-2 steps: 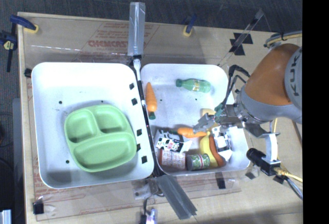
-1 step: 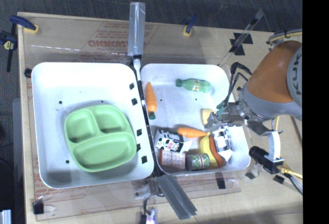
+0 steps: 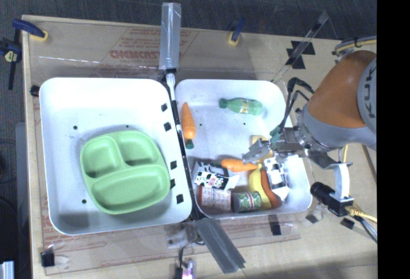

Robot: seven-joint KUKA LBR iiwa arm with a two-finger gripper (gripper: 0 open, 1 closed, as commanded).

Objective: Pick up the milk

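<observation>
The milk is a small carton with a black-and-white cow pattern. It lies on its side near the front left of the right bin. My gripper hangs over the right middle of that bin, to the right of the carton and apart from it. It is just above the right end of an orange carrot. Nothing shows between its jaws.
Packed around the milk at the bin's front are a brown-labelled jar, a banana and a red-and-white item. A second carrot lies along the left wall and a green bottle at the back. The left bin holds a green divided plate.
</observation>
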